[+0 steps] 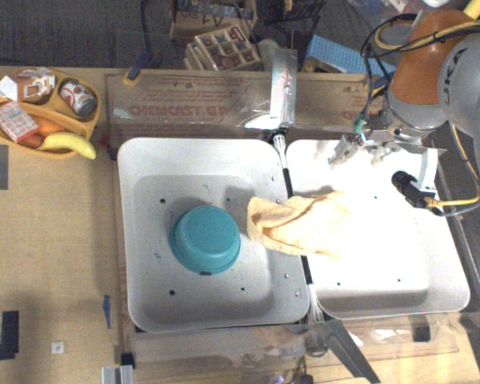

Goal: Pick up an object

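Note:
A teal bowl (206,239) lies upside down in the left bin (144,166). A yellow cloth (294,223) is draped over the divider between the two bins, partly in each. My gripper (358,148) hangs over the back of the right bin (400,294), up and to the right of the cloth and apart from it. Its fingers (338,151) are spread with nothing between them.
A cardboard wall (192,106) runs behind the bins. A yellow tray of snacks with a banana (68,143) sits on the bench at the far left. Black and yellow cables (420,192) trail from the wrist over the right bin's right side.

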